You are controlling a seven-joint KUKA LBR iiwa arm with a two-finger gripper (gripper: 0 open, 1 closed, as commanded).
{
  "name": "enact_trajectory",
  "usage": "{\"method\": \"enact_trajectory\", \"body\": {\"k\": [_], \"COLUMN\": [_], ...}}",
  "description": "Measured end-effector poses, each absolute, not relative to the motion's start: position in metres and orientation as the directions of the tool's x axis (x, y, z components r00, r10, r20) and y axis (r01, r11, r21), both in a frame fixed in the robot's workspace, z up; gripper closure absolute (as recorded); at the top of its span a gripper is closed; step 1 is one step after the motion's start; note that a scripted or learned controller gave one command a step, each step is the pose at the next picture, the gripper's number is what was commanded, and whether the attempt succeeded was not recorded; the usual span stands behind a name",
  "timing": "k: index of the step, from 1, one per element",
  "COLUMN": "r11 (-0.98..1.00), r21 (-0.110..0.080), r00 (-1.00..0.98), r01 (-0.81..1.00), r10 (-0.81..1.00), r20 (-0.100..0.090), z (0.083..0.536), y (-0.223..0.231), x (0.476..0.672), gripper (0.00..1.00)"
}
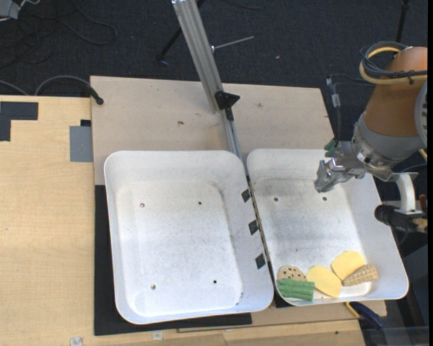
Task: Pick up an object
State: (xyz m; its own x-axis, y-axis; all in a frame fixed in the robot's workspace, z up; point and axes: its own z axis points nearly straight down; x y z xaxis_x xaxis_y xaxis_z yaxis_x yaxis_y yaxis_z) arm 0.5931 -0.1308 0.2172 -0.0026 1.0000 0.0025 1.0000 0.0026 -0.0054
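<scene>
Near edge of the bench (159, 114), right bin (390, 265), near corner: a small heap of toy food items, all touching or overlapping.

- Green piece (297, 288), ridged, long and narrow; long axis runs roughly left to right, slightly tilted. Lies at the near left of the heap, against the bin's near rim.
- Brown cookie (291, 272), round, dark spots on top; sits just behind the green piece, partly covered by it.
- Yellow piece (324, 280), flat and rounded, in the middle of the heap, touching the green piece.
- Second yellow piece (346, 262), rounded, just behind and right of the first, overlapping it.
- Tan cone (359, 274), crosshatched surface; long axis left to right, narrow tip toward the bin's right wall. Rests against the second yellow piece.

No labels or writing readable on any item.

Left bin (123, 193): white floor, speckled grey, a few small dark holes.

Farther back, over the far right part of the right bin: the hand (327, 180), metallic, pointing down, well apart from the heap. Nothing seen between its fingers; cannot tell whether they are open or closed. Grey arm (390, 132) behind it.
</scene>
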Motion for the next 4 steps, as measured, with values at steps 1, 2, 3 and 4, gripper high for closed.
{"method": "enact_trajectory", "body": {"k": [1,2,3,4], "r11": [0.002,0.003,0.004,0.003], "r21": [-0.005,-0.006,-0.005,-0.007], "r00": [-0.002,-0.003,-0.004,-0.002], "r01": [1.000,1.000,1.000,1.000], "r10": [1.000,1.000,1.000,1.000], "r20": [0.003,0.003,0.003,0.002], "z": [0.218,0.212,0.228,0.225], "y": [-0.093,-0.039,0.009,0.047], "x": [0.566,0.549,0.528,0.507], "gripper": [1.00,1.00,1.00,1.00]}}
